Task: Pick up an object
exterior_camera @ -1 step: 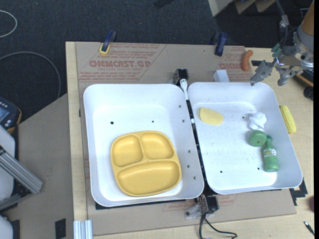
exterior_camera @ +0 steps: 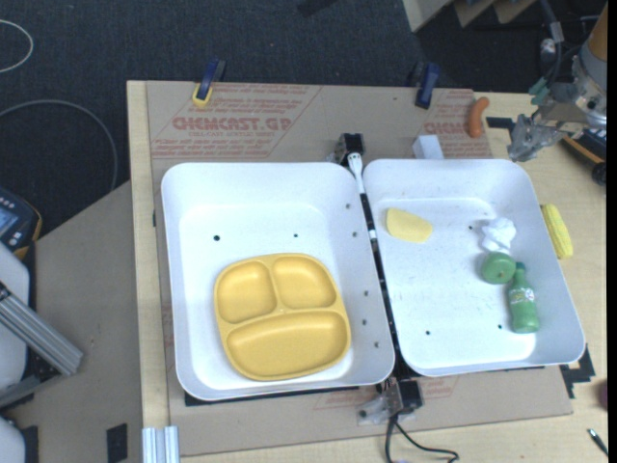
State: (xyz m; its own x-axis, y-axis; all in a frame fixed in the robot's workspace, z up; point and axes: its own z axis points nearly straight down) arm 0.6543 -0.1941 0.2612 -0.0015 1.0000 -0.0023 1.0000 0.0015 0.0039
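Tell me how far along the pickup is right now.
Nothing looks done yet. The claw sits above the top right corner of the right bin, outside it, with nothing visible in it. In that bin lie the green bottle, a green round piece, a white crumpled piece and a yellow piece. The yellow tray lies in the left bin. Reaching, gripping and lifting all remain.

Hand at upper right, pointing down — arm mostly cut off by frame edge
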